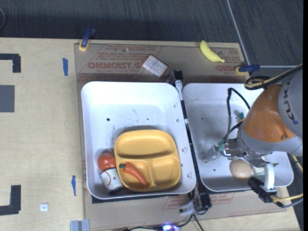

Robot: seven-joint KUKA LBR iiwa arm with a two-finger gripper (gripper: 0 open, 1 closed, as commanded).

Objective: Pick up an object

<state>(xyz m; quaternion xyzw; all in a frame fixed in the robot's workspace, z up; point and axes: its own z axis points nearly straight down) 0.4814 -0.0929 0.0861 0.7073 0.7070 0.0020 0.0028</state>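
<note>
While hanging low in the right bin (211, 105), pincer (211, 154) state impossible to tell, risking clamping on bare floor and missing the tan rounded object (240, 168) at its four o'clock.

Robot lab, taped bench (33, 143), clamped board (120, 64)

Two white bins (94, 129) observed side by side, one yellow divided tray (144, 153), one orange pepper-shaped toy (134, 173), one red-topped small item (106, 161), one white cup-like item (111, 179), one tan egg-shaped object (240, 168), one banana (211, 52), one small patterned box (154, 65), one robot arm (269, 121).
</note>
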